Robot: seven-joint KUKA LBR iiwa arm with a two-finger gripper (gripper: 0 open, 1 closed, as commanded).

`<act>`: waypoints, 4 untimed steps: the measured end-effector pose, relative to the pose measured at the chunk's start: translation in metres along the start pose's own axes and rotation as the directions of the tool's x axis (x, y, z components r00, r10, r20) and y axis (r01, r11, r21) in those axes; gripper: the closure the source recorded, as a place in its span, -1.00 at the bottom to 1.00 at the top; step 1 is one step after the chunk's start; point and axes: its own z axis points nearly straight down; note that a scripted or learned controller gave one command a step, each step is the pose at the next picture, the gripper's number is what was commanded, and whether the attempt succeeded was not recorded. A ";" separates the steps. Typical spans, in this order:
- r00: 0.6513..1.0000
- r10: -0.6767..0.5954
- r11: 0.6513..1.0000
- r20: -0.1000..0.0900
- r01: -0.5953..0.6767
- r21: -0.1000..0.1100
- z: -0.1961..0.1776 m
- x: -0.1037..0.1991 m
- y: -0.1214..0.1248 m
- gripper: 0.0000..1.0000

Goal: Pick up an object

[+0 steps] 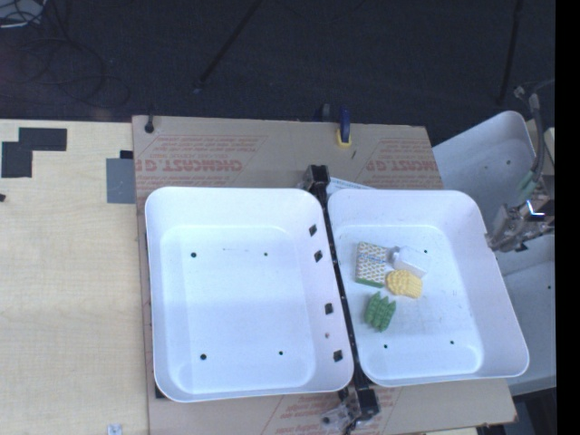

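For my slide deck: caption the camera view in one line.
Two white bins side by side; the right bin holds a checkered pad, yellow piece and green piece.

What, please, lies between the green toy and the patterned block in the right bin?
In the camera view, the yellow toy sits between the green toy and the patterned block, slightly to their right.

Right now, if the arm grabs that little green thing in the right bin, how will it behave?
The green object looks small, so probably light. Its lobed, uneven outline may let it twist or slip from a pinch. It lies flat, unlikely to roll, and close to the yellow object, which a push might nudge.
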 end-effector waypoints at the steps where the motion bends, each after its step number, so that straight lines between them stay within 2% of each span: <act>1: 1.000 -0.003 1.000 0.004 0.003 -0.012 -0.073 -0.078 -0.009 1.00; 2: 1.000 -0.012 1.000 -0.007 0.012 0.010 0.075 -0.051 0.018 1.00; 3: 1.000 -0.009 1.000 0.001 0.009 -0.010 0.015 -0.062 0.043 1.00; 4: 1.000 -0.007 1.000 0.001 0.007 -0.009 -0.031 -0.082 -0.010 1.00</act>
